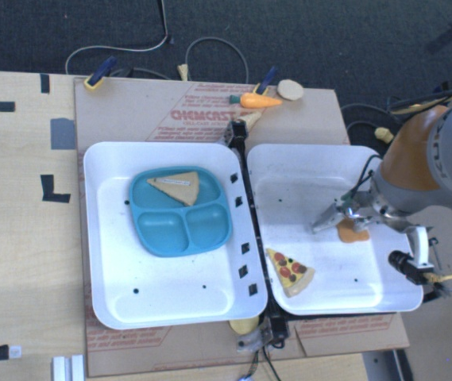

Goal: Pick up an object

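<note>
In the right bin (305, 169), my gripper (329, 219) reaches in from the right and sits low over the bin floor, pointing left. A small orange object (354, 233) lies on the floor right under and beside the gripper's base, partly hidden by it. Nearer the front, a toy pizza slice (291, 271) lies flat in the same bin, apart from the gripper. The left bin (106, 236) holds a blue divided plate (182, 213) with a tan wedge-shaped slice (176, 186) in its upper compartment.
Behind the bins, a toy carrot (259, 100) and a beige round piece (291, 90) rest on the cardboard sheet. A black divider with clips (245, 213) runs between the two bins. Cables loop across the dark floor at the back.
</note>
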`<control>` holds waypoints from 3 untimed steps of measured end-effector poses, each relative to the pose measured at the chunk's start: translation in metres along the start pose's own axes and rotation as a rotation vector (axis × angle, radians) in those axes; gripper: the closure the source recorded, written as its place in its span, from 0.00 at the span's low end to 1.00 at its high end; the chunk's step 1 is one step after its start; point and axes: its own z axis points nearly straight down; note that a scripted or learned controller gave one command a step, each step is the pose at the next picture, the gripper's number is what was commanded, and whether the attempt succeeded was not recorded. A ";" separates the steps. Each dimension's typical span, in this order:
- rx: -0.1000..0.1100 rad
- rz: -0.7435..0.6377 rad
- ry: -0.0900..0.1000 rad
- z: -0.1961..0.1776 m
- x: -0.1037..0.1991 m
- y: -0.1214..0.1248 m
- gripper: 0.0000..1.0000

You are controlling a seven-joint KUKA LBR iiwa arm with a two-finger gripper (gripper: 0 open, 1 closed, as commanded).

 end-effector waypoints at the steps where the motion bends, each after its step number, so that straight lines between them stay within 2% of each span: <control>1: -0.003 0.001 -0.002 -0.012 -0.002 0.002 1.00; 2: 0.010 -0.002 0.014 0.000 -0.018 0.025 1.00; 3: 0.006 -0.002 0.010 -0.099 0.009 -0.003 1.00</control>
